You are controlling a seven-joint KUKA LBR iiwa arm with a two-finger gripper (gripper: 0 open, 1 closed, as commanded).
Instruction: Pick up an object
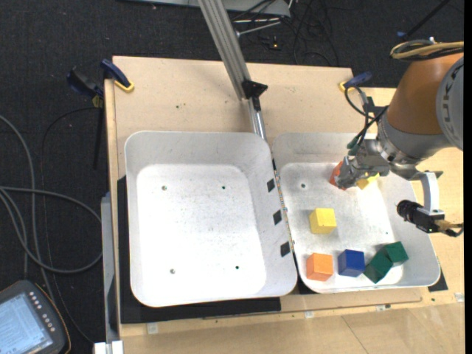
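Just below the jaws, bare floor of the right bin [302, 198] reaches to the yellow block [322, 220]. Farther below, an orange block [319, 265], blue block [352, 262] and green blocks [386, 261] crowd the near wall.

Dark carpet floor [44, 43]; loose cables [29, 198], wooden benchtop [184, 94], blue clamps [114, 71]

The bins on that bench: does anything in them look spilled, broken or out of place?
Nothing stands out. The yellow block, orange block, blue block and green blocks sit loosely in the right bin, with the gripper low over its far end.
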